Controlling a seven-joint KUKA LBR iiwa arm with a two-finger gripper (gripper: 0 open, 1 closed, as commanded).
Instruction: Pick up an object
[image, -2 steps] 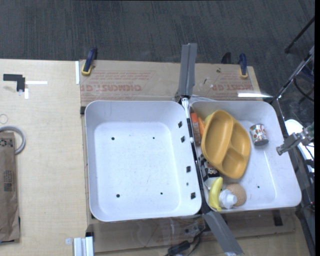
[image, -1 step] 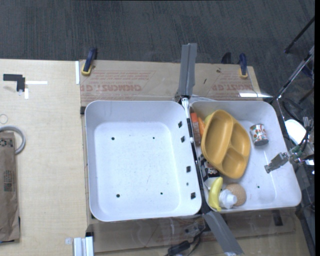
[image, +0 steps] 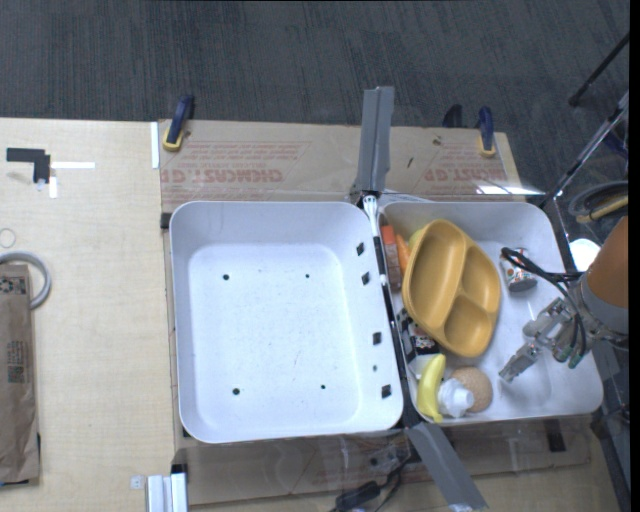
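Note:
The right bin (image: 560, 240) holds a yellow divided dish (image: 452, 290) tilted against its left side. A banana (image: 432, 385) lies at the bin's front left. Beside it are a tan ball (image: 476, 388) and a small white piece (image: 455, 402). An orange item (image: 400, 250) peeks out behind the dish. A small silver and red object (image: 518, 276) rests near the back right. My gripper (image: 531, 346) hangs low over the bare bin floor, right of the dish and ball. Its fingers (image: 516, 366) stand open with nothing between them.
The left bin (image: 180, 300) sits beside the right one, with a grey bar (image: 377, 140) rising between them at the back. Blue clamps (image: 180, 122) hold the cardboard. A brown paper bag (image: 15, 365) lies far left. A black cable (image: 540, 266) loops near my wrist.

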